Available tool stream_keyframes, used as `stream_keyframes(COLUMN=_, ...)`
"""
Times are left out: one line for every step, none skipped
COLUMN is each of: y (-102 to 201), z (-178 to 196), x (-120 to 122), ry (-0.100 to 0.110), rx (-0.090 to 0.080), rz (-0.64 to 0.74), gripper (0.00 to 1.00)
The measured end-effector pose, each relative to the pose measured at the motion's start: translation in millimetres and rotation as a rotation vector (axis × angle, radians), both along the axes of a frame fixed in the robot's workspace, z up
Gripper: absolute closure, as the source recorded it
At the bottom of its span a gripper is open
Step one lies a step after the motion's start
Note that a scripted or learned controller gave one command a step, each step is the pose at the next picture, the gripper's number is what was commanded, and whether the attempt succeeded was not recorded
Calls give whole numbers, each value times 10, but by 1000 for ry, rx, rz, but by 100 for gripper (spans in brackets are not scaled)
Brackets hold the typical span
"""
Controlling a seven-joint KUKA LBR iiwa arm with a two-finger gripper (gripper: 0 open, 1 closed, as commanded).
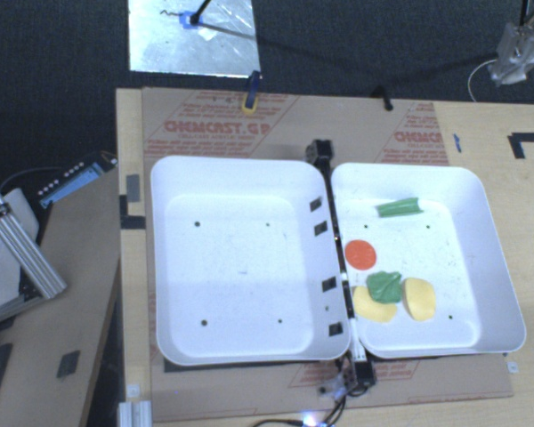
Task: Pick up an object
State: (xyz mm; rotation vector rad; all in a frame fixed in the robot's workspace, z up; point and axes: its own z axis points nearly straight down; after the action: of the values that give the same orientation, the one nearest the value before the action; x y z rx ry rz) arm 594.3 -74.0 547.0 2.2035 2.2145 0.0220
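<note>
The right bin (497, 249) holds a few small objects. A long green piece (399, 207) lies near its far side. An orange-red disc (360, 254) sits close to the divider. Nearer the front, a green leafy lump (384, 285) rests between two yellow pieces, one at its left (370, 307) and one at its right (419, 298), and it overlaps the left one. My gripper (519, 53) hangs at the view's upper right corner, beyond the bench's far edge and well away from the objects. It is small and blurred here.
The left bin (173, 265) adjoins the right one along a clipped divider (331, 247). Both rest on a cardboard sheet (214, 127). A silver plate (193, 25) lies on the dark floor at the back. An aluminium rail (18, 247) stands at the left.
</note>
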Motion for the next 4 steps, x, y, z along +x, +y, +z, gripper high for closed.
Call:
stream_keyframes(y=-269, z=-122, x=735, ry=16, rx=-1, rz=-4, gripper=100)
stream_keyframes(y=-440, z=-100, x=-44, ry=19, rx=2, rz=-7, gripper=100)
stream_keyframes(y=-629, z=-123, x=732, ry=16, rx=-1, rz=-1, gripper=100)
stream_keyframes(y=-391, z=-88, x=-1136, ry=18, rx=4, rz=-3, gripper=100)
